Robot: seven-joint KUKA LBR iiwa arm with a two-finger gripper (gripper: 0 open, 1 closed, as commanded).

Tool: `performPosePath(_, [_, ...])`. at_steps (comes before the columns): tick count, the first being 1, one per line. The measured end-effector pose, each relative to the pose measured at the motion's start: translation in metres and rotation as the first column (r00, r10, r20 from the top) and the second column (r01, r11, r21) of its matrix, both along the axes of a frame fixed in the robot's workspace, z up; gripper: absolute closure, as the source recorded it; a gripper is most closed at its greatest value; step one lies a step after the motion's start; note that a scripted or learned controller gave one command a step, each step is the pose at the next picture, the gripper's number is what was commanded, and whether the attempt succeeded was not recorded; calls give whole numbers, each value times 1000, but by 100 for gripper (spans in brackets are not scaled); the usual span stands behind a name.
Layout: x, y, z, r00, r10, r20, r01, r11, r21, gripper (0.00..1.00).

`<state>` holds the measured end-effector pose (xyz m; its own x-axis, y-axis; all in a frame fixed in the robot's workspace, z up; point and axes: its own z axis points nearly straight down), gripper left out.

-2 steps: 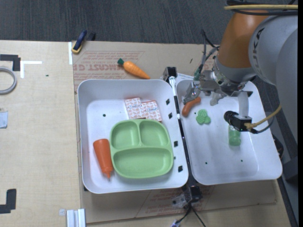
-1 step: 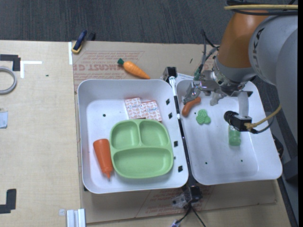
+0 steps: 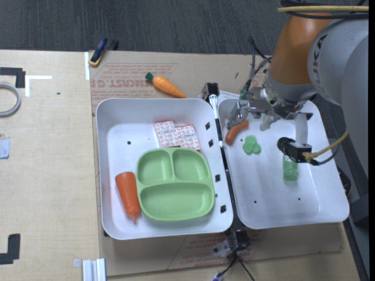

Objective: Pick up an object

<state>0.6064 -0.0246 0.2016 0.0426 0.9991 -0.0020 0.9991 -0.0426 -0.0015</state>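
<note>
Reaching in from the right with the grey arm (image 3: 343, 57), orange band (image 3: 296, 43) showing above the wrist; hovering the hand (image 3: 253, 111) over the back left part of the right bin (image 3: 328, 206); not possible to tell whether spread or pressed together, with the wrist and cabling crowding that spot; showing nothing clearly pinched.

Lying in the right bin, just below the hand: a small orange-red piece (image 3: 236, 132), possibly a toy sausage, slanting near the bin's left wall; sitting just beside it, towards the bin's middle, a small green lumpy item (image 3: 252, 146); standing further right, a pale green translucent item (image 3: 290, 169), too blurred to name, beneath a black fitting (image 3: 293, 148) with a tan cable (image 3: 328, 148) curving off to the right.

Resting in the left bin (image 3: 108, 157): a green divided plate (image 3: 174, 184) taking up the middle and front; lying along the plate's left edge, an orange toy carrot (image 3: 127, 195), tip pointing to the front; lying flat behind the plate, a red-and-white patterned packet (image 3: 174, 134), touching or nearly touching the plate's back rim.

Lying outside the bins, on the cardboard sheet (image 3: 126, 75) behind the left bin: a second toy carrot (image 3: 166, 85) with a green top, tilting down to the right; sitting at the cardboard's back left corner, a blue and yellow marker (image 3: 98, 51); carrying all of it, the pale wooden surface (image 3: 47, 174).
</note>
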Motion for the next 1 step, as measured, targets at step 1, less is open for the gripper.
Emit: performPosePath(1, [0,0,0,1000,0,0,0,1000,0,0])
